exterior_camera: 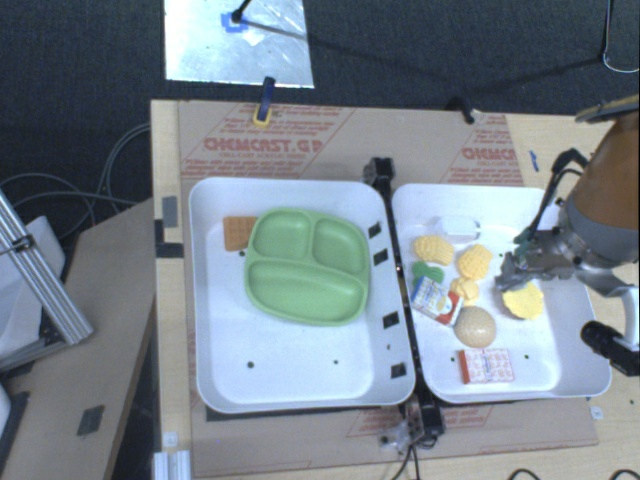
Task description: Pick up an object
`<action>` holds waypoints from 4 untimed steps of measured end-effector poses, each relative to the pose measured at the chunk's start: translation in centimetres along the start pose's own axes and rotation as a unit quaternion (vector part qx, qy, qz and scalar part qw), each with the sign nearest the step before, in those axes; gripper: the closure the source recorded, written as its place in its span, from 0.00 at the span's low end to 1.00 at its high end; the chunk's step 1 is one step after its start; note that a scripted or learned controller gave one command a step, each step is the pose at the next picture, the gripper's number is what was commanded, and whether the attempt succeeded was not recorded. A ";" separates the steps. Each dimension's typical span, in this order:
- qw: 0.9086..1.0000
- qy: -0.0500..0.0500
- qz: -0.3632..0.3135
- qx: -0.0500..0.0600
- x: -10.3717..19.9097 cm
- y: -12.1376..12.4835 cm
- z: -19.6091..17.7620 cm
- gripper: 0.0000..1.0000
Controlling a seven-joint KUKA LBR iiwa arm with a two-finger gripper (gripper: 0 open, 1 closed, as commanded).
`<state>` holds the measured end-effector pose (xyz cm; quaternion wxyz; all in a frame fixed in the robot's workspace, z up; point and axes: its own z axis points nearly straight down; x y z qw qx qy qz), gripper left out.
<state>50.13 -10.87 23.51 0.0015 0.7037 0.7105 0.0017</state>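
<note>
Over right bin (560,368) | claw (522,271) at 3 o'clock, touching yellow piece (524,302); grip state cannot tell | green tray (305,266) in left bin (215,368)

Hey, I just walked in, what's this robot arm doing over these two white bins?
The grey arm's two-finger gripper is low over the right white bin, right at a yellow toy food piece. Beside it lie other small toys: a tan round bun, a red and white packet and more yellow pieces. The left white bin holds a green divided plate. Nothing looks lifted yet.
</note>
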 end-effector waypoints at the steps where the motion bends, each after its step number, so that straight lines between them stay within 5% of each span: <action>1: 1.000 0.000 -0.001 0.000 5.0 0.8 -0.6 1.00; 3: 1.000 0.001 0.001 0.003 15.0 1.1 1.6 1.00; 4: 1.000 0.000 0.001 0.002 17.2 1.6 2.0 1.00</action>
